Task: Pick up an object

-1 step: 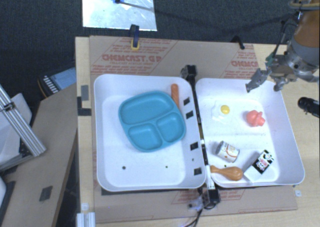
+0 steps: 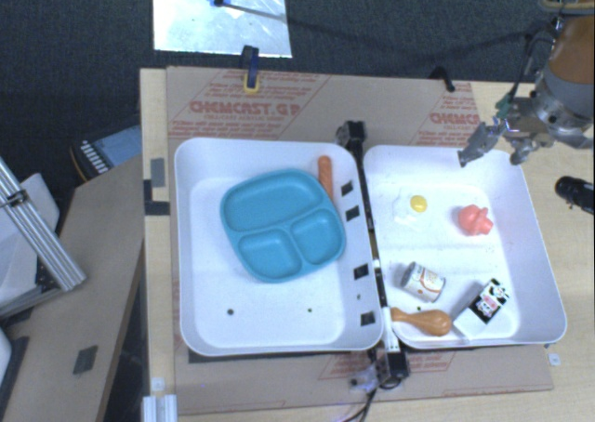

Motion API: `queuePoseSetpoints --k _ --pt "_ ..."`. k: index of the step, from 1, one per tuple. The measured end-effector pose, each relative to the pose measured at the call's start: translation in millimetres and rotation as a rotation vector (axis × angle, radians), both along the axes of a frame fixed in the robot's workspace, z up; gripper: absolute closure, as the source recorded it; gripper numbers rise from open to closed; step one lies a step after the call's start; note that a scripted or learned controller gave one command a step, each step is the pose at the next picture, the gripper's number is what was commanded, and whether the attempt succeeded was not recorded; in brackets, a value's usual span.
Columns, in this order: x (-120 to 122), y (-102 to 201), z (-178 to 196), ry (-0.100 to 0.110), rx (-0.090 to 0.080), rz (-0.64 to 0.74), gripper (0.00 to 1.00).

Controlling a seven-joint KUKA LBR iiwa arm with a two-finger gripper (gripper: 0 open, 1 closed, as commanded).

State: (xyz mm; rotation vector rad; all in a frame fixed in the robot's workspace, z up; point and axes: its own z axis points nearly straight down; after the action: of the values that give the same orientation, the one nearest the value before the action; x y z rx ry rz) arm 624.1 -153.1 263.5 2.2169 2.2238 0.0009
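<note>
Hovering with fingers point(image 2: 495, 145) spread wide, holding nothing, above right bin point(image 2: 530, 225) containing five small objects.

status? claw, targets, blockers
Claw open, holding nothing, over right bin's far edge. Egg, pink toy, can, drumstick untouched in that bin. Nothing in the way.

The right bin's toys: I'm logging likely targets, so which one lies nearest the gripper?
The pink toy, near the right bin's far right side, lies closest to the gripper. The fried egg sits further left; the others lie along the near edge.
</note>
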Motion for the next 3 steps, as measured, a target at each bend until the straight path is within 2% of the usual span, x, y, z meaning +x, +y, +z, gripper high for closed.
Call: queuePoseSetpoints --k 3 --pt "-15.6 11.7 -174.4 0.003 0.001 -0.002 0.0"
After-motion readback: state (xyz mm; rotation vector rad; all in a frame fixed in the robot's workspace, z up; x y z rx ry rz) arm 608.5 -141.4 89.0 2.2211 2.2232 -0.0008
